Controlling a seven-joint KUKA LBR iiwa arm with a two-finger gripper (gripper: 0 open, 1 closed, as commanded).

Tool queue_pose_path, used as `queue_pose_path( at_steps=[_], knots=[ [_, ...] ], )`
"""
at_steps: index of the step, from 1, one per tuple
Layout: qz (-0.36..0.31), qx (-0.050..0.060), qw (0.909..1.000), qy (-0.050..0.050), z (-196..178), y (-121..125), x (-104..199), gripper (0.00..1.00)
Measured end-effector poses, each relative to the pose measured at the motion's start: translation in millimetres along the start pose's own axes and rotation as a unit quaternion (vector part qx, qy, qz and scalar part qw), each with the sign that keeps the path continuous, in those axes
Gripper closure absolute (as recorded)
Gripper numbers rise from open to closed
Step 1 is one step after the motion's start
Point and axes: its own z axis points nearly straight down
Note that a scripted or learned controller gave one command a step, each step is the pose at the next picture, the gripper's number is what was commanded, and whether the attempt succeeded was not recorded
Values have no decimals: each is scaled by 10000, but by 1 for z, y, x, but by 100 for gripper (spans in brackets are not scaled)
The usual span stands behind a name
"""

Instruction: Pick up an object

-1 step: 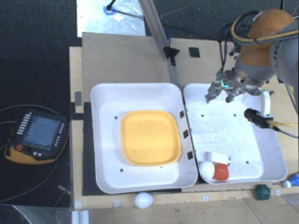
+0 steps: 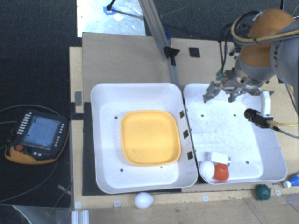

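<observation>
In the right bin (image 2: 233, 125), three small objects sit packed into the near left corner: a white egg-shaped piece (image 2: 206, 168), a red piece (image 2: 221, 172) and a white block (image 2: 218, 157). The left bin (image 2: 105, 125) holds a square yellow plate (image 2: 150, 137). My gripper (image 2: 220, 95) hangs over the far edge of the right bin, well away from the three objects. Its fingers are spread open with nothing between them.
A white egg (image 2: 144, 199) lies on the bench in front of the left bin. A green ball (image 2: 262, 192) and a blue item (image 2: 292, 181) lie at the near right. A teach pendant (image 2: 35, 135) rests on the floor at left. A slanted metal pole (image 2: 156, 20) stands behind the bins.
</observation>
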Motion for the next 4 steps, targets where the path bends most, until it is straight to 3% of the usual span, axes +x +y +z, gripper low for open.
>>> queue_pose_path(
  at_steps=[2, 3, 4],
  knots=[
    [4, 23, 10000, 0, 107, -11, -2, 0],
    [6, -6, 10000, 0, 94, -10, -2, 100],
    [0, -24, 10000, -2, 33, -14, 2, 100]
  ],
)
